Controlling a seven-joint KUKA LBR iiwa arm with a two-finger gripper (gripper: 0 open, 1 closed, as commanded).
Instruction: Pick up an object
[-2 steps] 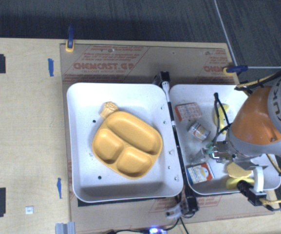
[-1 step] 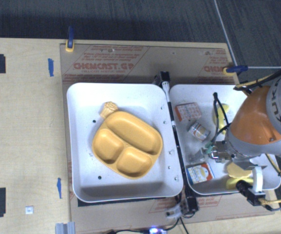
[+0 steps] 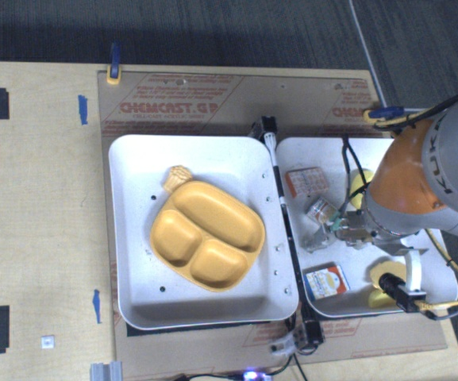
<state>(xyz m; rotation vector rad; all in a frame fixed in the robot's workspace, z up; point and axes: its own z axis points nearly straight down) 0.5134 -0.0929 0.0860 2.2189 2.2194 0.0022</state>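
The right bin (image 3: 443,304) holds several small items. An orange-and-white packet (image 3: 306,182) lies at its back left, and a crinkled clear wrapper (image 3: 320,210) sits just in front of it. A small orange-labelled card (image 3: 326,280) rests near the front wall. A yellow object (image 3: 381,282) lies at the front right, and another yellow piece (image 3: 359,184) is partly hidden behind the arm. My gripper (image 3: 324,235) is low over the bin's left middle, just below the clear wrapper, pointing left. Nothing is visibly held.
The left bin (image 3: 125,213) holds a large yellow divided tray (image 3: 205,232) with a small tan object (image 3: 178,177) at its back-left corner. The grey arm with its orange band (image 3: 403,182) covers the right bin's right half. Cables run along the bin's rim.
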